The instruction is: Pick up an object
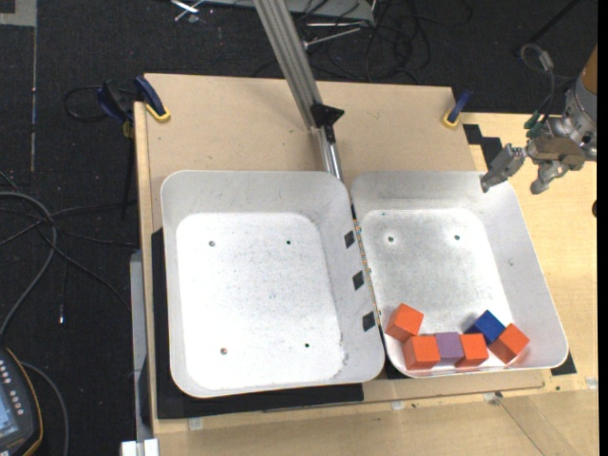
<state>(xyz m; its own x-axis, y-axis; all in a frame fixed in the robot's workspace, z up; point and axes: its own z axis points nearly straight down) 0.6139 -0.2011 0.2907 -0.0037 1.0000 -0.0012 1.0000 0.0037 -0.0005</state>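
Blocks: clustered in the near right corner of the right bin (532, 283); orange block (407, 320) at the left end, slightly apart from the row; second orange block (422, 351), purple block (448, 347) and third orange block (473, 348) side by side along the near wall; blue block (489, 325) just behind them; fourth orange block (511, 342) at the right end, touching or nearly touching the blue one.

Progress: nothing lifted yet; every block resting on the bin floor; whole pick left to do, judging by how things lie.

Gripper (524, 173): above the far right corner of the right bin, well apart from the blocks; jaws spread, two dark fingers visibly separated, nothing between them.

Remaining steps: likely travel toward the near corner, descent over one block, closing, lift.

Obstacles: blocks packed tightly against each other and against the near wall, so little room beside most of them for a finger; lone orange block at the left end looks the easiest, with open floor on its far side.

Left bin (180, 283): bare white floor with small dark marks.

Desk (247, 122): tan board under both bins; metal pole (290, 50) slanting down to the gap between the bins; yellow clamp (157, 112) at the far left corner, another clamp (454, 112) at the far right.
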